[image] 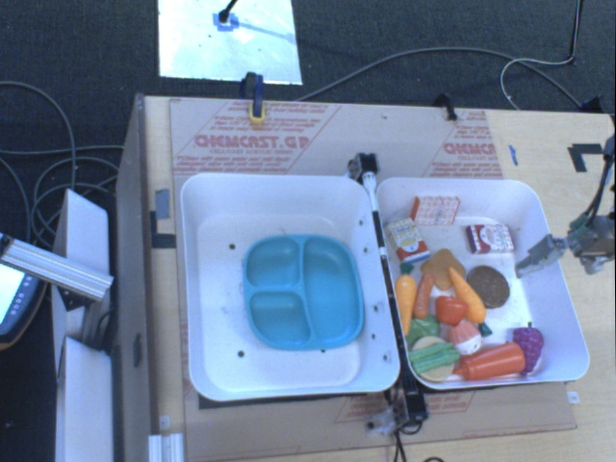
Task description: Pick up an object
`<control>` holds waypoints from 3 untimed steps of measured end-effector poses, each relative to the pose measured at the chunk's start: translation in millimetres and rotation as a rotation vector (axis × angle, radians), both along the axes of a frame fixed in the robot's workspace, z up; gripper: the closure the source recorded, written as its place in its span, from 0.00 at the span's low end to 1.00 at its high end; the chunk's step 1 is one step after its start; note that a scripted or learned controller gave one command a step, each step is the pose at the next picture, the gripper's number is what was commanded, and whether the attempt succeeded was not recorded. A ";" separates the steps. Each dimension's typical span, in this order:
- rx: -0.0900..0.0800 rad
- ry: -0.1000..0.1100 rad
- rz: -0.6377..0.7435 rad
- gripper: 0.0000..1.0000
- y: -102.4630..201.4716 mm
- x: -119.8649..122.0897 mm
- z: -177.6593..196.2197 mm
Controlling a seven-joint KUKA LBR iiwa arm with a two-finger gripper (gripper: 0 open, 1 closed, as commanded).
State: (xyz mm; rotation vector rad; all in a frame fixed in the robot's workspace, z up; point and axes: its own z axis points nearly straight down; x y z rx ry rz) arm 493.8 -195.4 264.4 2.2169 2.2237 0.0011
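Note:
The right bin (549, 210) holds several toy foods. Near its back are a red and white box (435, 209), a second small box (491, 238) and a third one (408, 241). A brown round patty (489, 286), an orange carrot (406, 296), a red tomato (449, 310), purple grapes (528, 343) and a long red-orange piece (493, 360) lie toward the front. My gripper (541, 253) hangs over the bin's right side, just right of the patty and below the second box. Nothing is seen held in it.
A blue divided plate (303, 292) lies in the left bin (212, 210). A black bar (380, 248) runs between the two bins. Cables trail across the dark floor behind the bench, and grey metal equipment (53, 268) stands at the left.

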 end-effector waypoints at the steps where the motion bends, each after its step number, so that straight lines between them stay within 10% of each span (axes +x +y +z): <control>1: 0.001 -0.006 -0.001 0.00 33.7 4.9 -133.8; 3: -0.011 -0.011 -0.009 0.00 98.8 -4.9 -176.3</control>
